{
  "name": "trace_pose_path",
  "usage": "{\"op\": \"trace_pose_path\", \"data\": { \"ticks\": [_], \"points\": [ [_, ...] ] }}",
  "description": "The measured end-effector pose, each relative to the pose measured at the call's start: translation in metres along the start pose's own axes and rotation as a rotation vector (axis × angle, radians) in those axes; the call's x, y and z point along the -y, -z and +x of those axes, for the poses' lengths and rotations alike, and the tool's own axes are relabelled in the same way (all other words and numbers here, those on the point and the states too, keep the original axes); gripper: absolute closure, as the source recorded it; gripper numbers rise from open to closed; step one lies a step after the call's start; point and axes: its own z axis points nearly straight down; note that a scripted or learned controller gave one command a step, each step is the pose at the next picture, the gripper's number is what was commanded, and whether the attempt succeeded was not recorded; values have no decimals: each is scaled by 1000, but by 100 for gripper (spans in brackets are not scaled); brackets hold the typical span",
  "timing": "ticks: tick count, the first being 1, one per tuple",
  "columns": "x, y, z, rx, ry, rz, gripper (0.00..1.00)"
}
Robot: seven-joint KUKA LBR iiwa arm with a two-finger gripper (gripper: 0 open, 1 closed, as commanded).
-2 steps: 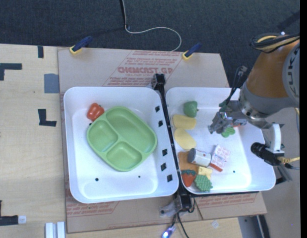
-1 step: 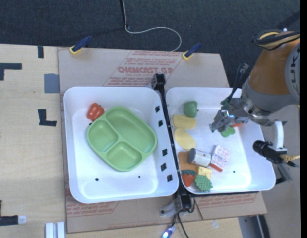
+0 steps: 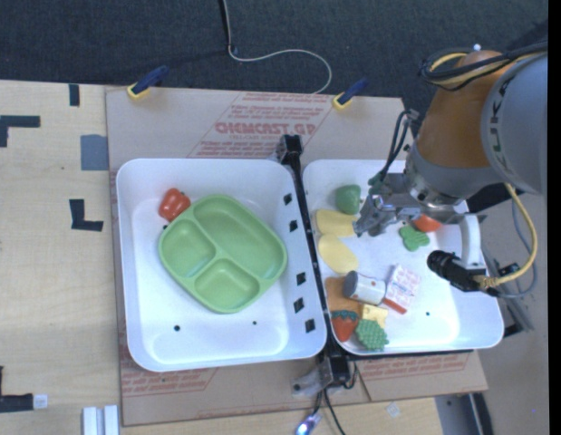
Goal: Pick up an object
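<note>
End effector [image 3: 371,220] low over right bin [image 3: 461,329], yellow piece [image 3: 333,222] just at its 9 o'clock. Finger spread: cannot tell. No object visibly pinched.

— What sort of place is this?
— A robotics lab: left of the gripper [image 3: 371,220], two white bins [image 3: 135,270] sit on clamped cardboard [image 3: 262,125], black tape marks [image 3: 81,214] beyond.
</note>
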Motion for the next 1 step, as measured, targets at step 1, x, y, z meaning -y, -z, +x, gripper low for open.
{"op": "trace_pose_path", "data": {
  "ticks": [1],
  "points": [
    [-23, -7, 53, -1, 2, 0, 100]
  ]
}}
